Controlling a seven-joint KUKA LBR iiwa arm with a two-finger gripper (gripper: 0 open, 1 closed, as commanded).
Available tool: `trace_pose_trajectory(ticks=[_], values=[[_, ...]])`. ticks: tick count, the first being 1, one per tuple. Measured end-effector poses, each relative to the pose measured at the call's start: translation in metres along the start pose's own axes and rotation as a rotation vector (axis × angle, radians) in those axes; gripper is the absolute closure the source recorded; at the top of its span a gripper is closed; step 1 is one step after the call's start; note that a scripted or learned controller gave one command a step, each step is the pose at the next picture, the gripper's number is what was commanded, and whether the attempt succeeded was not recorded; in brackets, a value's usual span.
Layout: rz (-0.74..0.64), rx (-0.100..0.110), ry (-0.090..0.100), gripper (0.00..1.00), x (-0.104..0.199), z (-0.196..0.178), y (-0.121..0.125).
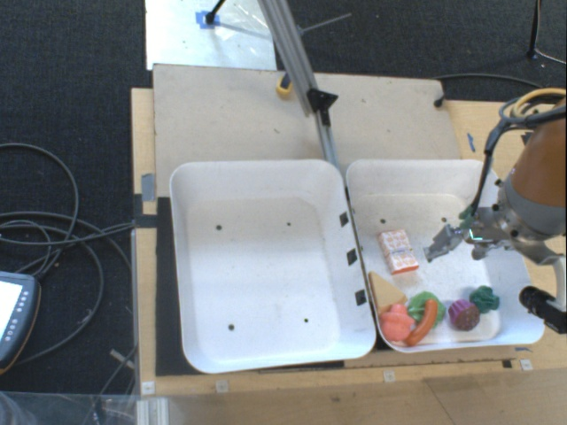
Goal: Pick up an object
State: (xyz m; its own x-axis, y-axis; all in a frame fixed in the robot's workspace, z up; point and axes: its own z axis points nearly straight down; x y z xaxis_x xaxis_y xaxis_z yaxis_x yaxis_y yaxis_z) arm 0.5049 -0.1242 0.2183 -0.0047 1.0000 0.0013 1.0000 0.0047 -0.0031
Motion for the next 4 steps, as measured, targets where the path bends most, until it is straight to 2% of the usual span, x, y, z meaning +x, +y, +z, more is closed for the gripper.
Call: trace_pose_trajectory(ticks=[1, 2, 3, 4], values=[[0.003, -0.005, -0.001, 0.0, 0.0, -0.002, 0.001], [0.004, 0.001, 0.0, 0.0, 0.005, 0.054, 0.009], [0.005, 0.002, 0.001, 0.0, 0.01, 0.114, 0.002], [0.005, -0.003, -0.001, 0.0, 0.01, 0.128, 0.003]])
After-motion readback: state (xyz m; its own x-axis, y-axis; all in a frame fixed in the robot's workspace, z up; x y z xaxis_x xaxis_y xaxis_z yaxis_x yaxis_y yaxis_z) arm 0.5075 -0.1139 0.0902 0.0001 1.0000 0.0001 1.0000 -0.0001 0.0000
